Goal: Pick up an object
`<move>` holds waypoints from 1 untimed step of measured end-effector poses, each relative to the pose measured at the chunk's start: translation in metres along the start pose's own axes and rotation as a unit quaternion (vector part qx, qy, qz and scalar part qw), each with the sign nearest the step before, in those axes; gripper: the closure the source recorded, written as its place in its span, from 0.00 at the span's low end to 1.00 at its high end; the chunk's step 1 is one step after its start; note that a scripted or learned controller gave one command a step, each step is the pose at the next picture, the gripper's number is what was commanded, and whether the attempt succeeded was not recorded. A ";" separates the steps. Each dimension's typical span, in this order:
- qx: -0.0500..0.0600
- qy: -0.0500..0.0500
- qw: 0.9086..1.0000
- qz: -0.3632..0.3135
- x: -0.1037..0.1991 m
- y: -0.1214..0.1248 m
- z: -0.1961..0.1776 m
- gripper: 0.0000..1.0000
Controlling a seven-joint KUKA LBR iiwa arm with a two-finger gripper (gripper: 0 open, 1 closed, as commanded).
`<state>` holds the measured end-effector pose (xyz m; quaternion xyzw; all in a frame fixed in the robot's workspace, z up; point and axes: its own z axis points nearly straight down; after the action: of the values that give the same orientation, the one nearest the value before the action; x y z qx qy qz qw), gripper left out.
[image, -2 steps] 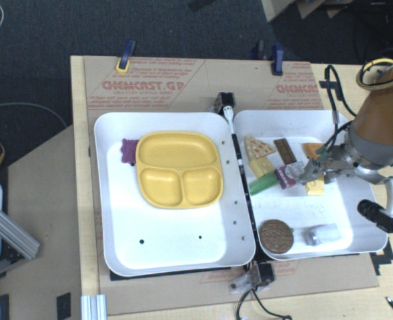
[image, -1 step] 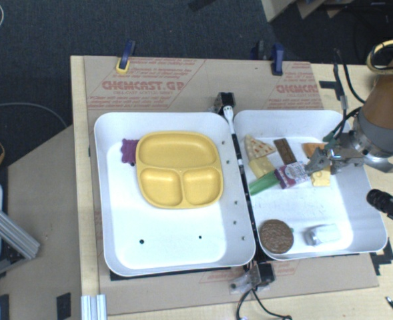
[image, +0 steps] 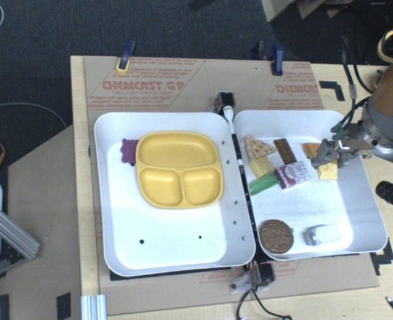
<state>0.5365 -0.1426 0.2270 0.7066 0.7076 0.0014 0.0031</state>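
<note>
Near row: I count one round brown cookie-like disc [image: 276, 236] and one small clear-and-white plastic piece [image: 321, 235] by the right bin's front wall, well apart.
Middle cluster: one green stick [image: 262, 183], one purple-and-white wrapped packet [image: 294, 175], one brown bar [image: 284, 151], one pale cheese-like wedge [image: 259, 148], crowded together.
Claw: the grey two-finger gripper [image: 327, 155] sits low over a yellow block [image: 328, 172] and an orange piece [image: 310, 149]; grip state, I cannot tell.
Open room: bare floor between both rows.
Left bin: one yellow three-compartment plastic tray [image: 179, 169], one purple lump [image: 129, 151] touching it.
</note>
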 end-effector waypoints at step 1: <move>0.001 0.002 1.000 -0.003 0.056 0.020 -0.007 1.00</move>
<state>0.5568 -0.0866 0.2344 0.7045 0.7097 0.0019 0.0012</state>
